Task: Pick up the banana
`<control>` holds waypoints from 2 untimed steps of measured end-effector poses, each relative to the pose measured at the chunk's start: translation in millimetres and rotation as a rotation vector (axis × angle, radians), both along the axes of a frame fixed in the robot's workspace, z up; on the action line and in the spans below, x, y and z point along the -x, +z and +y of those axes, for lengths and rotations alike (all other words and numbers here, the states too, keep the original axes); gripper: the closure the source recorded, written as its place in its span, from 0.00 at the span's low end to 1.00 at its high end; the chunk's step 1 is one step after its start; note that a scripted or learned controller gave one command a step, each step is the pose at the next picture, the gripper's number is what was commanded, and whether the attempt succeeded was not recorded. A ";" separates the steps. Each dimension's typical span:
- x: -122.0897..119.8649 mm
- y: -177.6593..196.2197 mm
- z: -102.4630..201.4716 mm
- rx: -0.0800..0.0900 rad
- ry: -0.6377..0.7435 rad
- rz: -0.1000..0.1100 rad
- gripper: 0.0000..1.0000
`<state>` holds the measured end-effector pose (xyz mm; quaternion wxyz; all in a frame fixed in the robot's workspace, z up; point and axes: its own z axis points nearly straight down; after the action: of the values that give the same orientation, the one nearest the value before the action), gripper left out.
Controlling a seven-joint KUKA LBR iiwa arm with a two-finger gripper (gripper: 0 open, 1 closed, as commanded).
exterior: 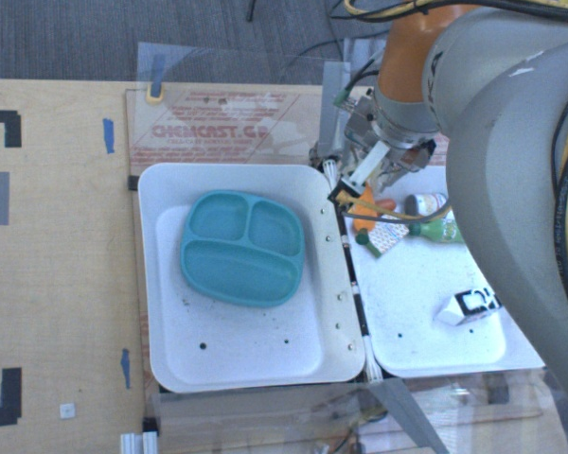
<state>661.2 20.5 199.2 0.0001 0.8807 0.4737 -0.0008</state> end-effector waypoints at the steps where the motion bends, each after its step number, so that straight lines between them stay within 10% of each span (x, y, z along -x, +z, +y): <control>1: 63.3 34.4 56.3 -0.001 -0.069 0.003 1.00; 2: 21.7 95.3 84.9 -0.001 -0.044 0.000 1.00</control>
<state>639.4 105.4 294.5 -0.0001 0.8909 0.4543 -0.0005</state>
